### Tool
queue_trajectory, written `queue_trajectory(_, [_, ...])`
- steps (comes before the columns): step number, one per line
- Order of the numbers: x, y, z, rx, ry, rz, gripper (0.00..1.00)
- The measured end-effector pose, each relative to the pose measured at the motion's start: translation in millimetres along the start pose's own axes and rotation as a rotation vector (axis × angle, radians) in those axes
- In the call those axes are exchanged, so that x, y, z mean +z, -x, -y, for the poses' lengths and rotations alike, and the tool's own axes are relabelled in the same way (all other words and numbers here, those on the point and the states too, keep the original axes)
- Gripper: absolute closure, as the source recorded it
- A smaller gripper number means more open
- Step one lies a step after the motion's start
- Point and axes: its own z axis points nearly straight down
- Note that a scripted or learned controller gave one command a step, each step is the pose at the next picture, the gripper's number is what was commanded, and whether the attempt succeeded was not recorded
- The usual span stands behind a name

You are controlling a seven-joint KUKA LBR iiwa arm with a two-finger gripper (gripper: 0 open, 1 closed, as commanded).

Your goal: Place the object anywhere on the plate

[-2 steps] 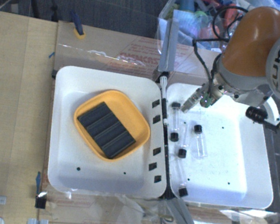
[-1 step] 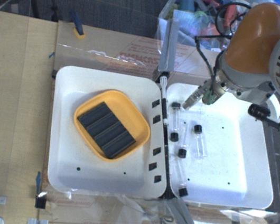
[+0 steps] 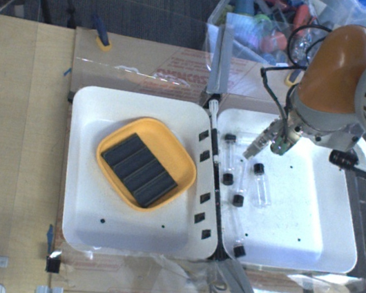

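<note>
So the rounded-square orange plate (image 3: 146,162) sits in the left shallow white bin (image 3: 78,222), and there's a dark ribbed rectangular block (image 3: 139,166) lying flat across the middle of it, turned at a diagonal. Over in the right white bin (image 3: 320,244), the grey arm with the orange band (image 3: 342,61) hangs over the bin's upper left area. Its gripper (image 3: 258,147) points down toward a small clear plastic tube (image 3: 261,191) lying on the bin floor nearby. Honestly can't tell how the jaws stand from this angle. Both bins sit on a light wooden surface (image 3: 7,146).
</note>
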Motion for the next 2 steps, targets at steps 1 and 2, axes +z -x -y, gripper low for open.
queue_trajectory(1, [-0.2,-3.1,-3.5,-0.078,0.000,0.000,1.00])
queue_trajectory(2, [-0.4,-12.8,-5.6,-0.182,0.001,0.000,1.00])
